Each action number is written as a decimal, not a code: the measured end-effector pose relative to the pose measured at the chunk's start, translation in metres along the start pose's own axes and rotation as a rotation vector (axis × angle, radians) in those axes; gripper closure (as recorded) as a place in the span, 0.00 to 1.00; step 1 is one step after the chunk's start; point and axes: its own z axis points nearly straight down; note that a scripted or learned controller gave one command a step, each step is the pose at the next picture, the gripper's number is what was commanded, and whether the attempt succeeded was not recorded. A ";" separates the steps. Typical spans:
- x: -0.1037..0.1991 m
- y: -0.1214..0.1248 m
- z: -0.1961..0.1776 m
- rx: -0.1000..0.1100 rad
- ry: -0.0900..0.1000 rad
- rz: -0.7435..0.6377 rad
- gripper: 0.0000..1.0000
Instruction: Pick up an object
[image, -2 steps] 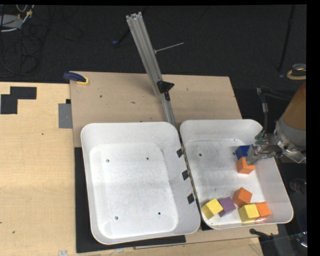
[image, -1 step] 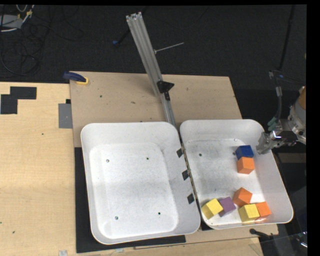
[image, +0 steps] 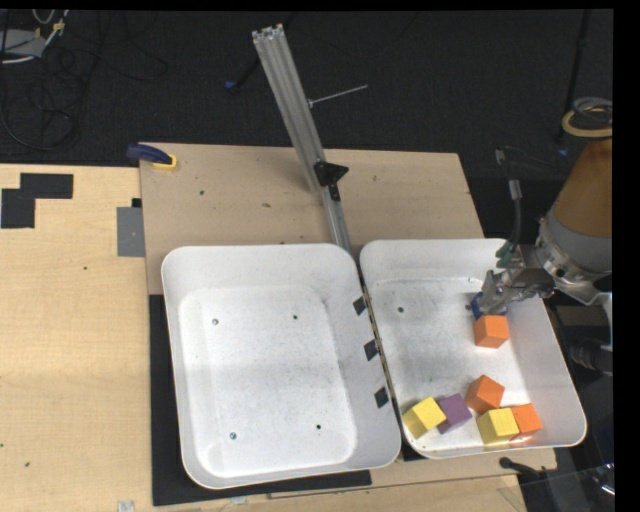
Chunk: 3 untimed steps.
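plainly, the gripper (image: 497, 297) hung at the far right of the right bin (image: 420, 280), directly above an orange cube (image: 490, 330), seemingly touching its top. whether it gripped the cube, i could not tell from this slant. the cube sat apart from a near cluster: a yellow block (image: 425, 414), a purple block (image: 455, 410), another orange block (image: 485, 391), and a yellow-and-orange pair (image: 508, 423) against the near wall. it looked light, rigid and smooth-faced, probably foam or wood; two opposite flat sides, squarely pinched, seemed the best hold. the left bin (image: 260, 280) lay beside.
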 end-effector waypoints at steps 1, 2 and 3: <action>0.058 0.005 -0.002 -0.001 0.000 -0.001 1.00; 0.110 0.002 0.016 0.001 0.000 0.001 1.00; 0.158 0.004 0.028 0.003 0.000 0.001 1.00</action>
